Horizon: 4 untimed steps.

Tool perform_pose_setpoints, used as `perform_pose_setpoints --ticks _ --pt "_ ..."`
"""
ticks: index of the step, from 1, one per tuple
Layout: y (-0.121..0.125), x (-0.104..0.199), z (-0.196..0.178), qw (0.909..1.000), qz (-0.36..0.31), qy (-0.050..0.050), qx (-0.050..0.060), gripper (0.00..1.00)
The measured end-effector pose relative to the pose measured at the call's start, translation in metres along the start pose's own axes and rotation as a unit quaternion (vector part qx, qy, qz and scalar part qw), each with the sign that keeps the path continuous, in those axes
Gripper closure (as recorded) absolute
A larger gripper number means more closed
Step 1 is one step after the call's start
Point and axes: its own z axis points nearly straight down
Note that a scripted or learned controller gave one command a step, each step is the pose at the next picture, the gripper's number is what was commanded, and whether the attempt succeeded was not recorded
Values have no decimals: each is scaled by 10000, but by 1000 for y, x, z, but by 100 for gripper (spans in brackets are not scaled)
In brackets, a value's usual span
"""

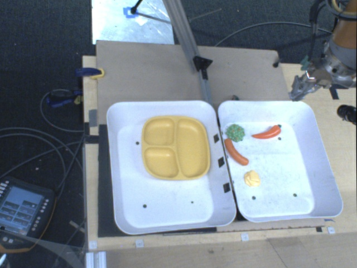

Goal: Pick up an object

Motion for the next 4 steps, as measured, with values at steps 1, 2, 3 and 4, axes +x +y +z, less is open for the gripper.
perform_pose_setpoints --ticks 1,2,3,4 --pt "-12 57 0 10000 -13 16 36 100" --pt "-20 119 3 10000 -19 20 40 100" --pt "-31 174 6 10000 -17 19 41 100" --pt "-29 230 24 10000 -16 21 45 100"
